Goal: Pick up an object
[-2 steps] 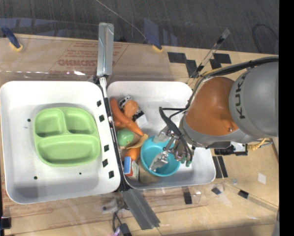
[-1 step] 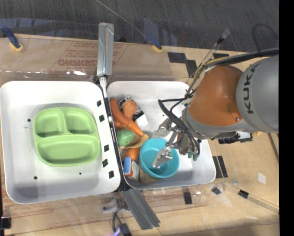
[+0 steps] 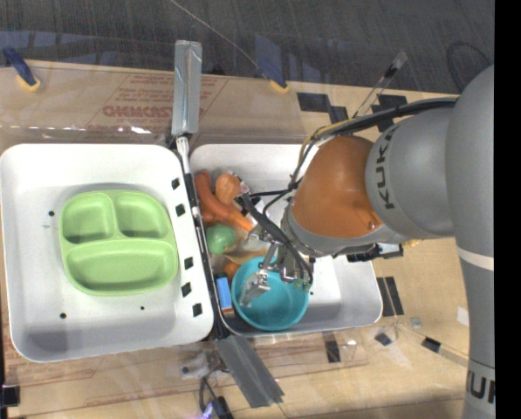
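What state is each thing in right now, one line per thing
Green divided plate: flat in the left bin, compartments bare.
Teal bowl: upright in the right bin, under the gripper.
Carrot: lying along the right bin's left side.
Green ball: resting beside the carrot.
Gripper: lowered over the bowl, nothing visibly held.

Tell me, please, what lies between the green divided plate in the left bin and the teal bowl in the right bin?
In the camera view, the bins' adjoining white walls separate the green plate from the teal bowl, with a small blue object lying against the bowl's left side.
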You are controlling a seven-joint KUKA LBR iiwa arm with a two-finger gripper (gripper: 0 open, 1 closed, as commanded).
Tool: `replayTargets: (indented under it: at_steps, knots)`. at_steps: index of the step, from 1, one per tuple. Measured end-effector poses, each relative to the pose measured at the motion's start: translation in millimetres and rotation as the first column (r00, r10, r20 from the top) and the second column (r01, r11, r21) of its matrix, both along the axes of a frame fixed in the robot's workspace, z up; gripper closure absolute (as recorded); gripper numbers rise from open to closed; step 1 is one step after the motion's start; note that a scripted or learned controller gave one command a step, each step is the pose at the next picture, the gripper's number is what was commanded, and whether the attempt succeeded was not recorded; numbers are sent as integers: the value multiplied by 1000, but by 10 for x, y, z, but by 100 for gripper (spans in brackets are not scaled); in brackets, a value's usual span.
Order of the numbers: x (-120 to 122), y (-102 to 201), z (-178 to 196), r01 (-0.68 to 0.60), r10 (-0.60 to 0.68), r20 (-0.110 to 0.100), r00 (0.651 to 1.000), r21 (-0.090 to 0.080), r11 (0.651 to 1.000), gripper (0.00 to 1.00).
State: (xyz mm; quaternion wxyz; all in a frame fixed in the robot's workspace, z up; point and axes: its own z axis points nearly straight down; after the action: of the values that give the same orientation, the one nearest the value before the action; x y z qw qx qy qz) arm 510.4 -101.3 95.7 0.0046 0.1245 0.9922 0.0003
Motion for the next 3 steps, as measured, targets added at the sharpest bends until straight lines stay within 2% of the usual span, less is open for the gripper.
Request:
replayTargets:
  at_steps: [1, 2, 3]
  knots:
    - [55, 148, 1008, -47, 47, 2, 999, -1, 999, 0]
    - [45, -10, -6, 122, -122, -2, 993, 0, 993, 0]
    - [118, -62, 195, 118, -118, 24, 993, -9, 993, 100]
